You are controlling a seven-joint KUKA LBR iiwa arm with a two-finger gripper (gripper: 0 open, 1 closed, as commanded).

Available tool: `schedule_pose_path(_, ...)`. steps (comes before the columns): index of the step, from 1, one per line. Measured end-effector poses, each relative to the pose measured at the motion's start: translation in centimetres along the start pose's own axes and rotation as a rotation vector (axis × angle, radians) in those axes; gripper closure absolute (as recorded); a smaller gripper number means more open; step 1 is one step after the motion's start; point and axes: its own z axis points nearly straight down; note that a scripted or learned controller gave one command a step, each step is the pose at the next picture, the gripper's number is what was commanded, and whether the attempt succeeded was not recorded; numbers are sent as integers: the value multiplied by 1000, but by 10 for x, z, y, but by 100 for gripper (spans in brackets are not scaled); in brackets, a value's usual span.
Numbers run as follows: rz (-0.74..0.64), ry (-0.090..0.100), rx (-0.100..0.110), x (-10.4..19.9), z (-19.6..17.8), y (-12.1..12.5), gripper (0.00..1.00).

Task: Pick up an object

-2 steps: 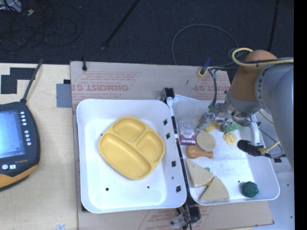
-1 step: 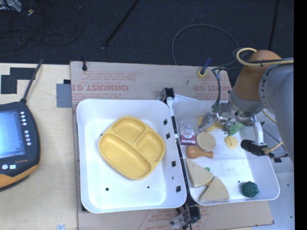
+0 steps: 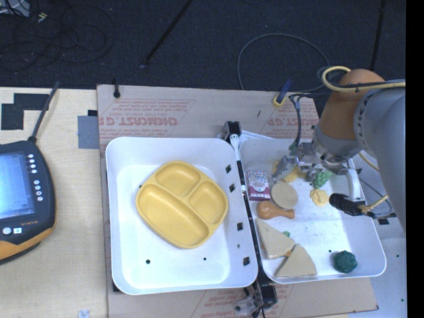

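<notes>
My gripper [image 3: 292, 165] hangs low over the back of the right bin [image 3: 368, 238], below the grey wrist with its orange band. Right under it lie a small yellow piece [image 3: 291, 176] and a green leafy piece [image 3: 322, 177]. A round tan disc [image 3: 284, 195] rests just in front of the gripper, with a brown drumstick [image 3: 274, 211] in front of that. A pink and white packet [image 3: 257, 184] lies at the bin's left wall. Nothing can be seen held in the gripper.
Two tan sandwich wedges [image 3: 275, 239] [image 3: 299, 263] fill the right bin's front left. A dark green ball [image 3: 344, 262] sits at its front right, a yellow piece [image 3: 319, 197] mid-right. A yellow divided plate [image 3: 182, 203] lies in the left bin [image 3: 126, 244]. A teach pendant [image 3: 20, 197] rests far left.
</notes>
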Motion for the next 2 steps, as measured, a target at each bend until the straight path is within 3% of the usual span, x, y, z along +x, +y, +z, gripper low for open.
schedule_pose_path(1, -1, 3, 0, -10, 0, 0, 0)
schedule_pose_path(2, 0, 0, 0, 10, 0, 0, 0)
